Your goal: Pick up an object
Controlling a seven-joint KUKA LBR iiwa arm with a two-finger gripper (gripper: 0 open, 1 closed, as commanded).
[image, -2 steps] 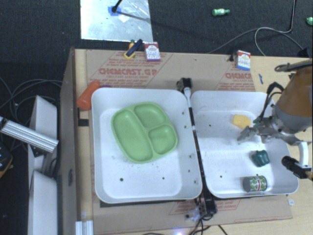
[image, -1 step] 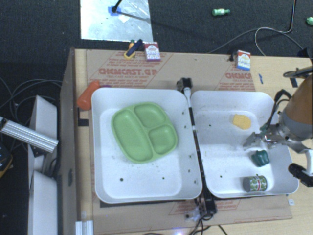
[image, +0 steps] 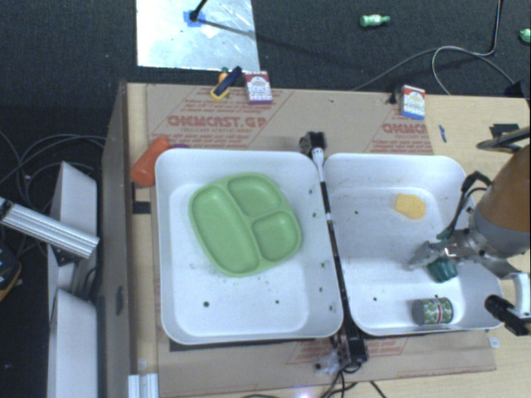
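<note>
Approach step, no grasp confirmed. My jaws (image: 433,259) are low in the right bin (image: 365,181), with a small teal object (image: 443,269) right at them; can't tell if they're released or clenched on it, the wrist blocks the view. Other candidates in the same bin: a small green-labelled can (image: 434,310) lying on its side near the front wall, just below me, and a yellow piece (image: 410,206) further back, apart from both. Next move, as I judge it: settle over the teal object, close, lift straight up and check that something comes with me. Room: open floor to my left in this bin; the can sits tight to the front rim, so a sweep there is risky. Left bin (image: 178,305) holds a green 3-compartment tray (image: 245,222), well apart, not in my way.
</note>
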